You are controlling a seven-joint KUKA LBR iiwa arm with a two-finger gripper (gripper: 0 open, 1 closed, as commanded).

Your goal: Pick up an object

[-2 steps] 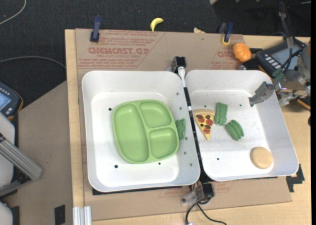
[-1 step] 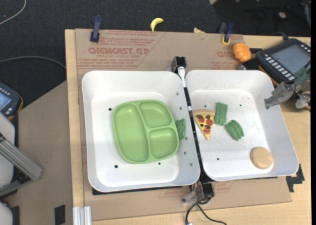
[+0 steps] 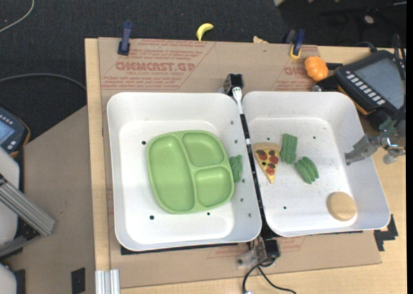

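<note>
- The gripper (image 3: pixel 361 149) sits at the right-hand rim of the right bin (image 3: pixel 303 102), low over the wall; it carries nothing that I can make out, and whether it is spread or pressed together I cannot tell at this size.
- Judged from this, the step in hand is the approach: nothing has been grasped yet and a target is yet to be reached.
- Nearest the gripper, just inward and toward the bin's near corner, lies a tan round piece (image 3: pixel 342 206), apart from everything else.
- Farther in from the gripper lie two green pieces: one (image 3: pixel 307 169) slanted, the other (image 3: pixel 288 147) beyond it, close together but not clearly touching.
- Farthest from the gripper in that bin, by the dividing wall, is a pizza slice (image 3: pixel 266 161), lying flat.
- Well beyond, in the left bin (image 3: pixel 129 157), rests a green divided plate (image 3: pixel 190 171) with a small green piece (image 3: pixel 235 167) at its edge nearest the gripper.
- An orange object (image 3: pixel 315 68) and a yellow one (image 3: pixel 204 30) lie outside the bins, on the counter (image 3: pixel 161 60) and just past its far edge.
- The next move likely calls for travelling inward over one chosen piece, centring on it and descending; the tan piece looks simplest, being isolated, while the flat pizza slice may be hard to pinch.
</note>
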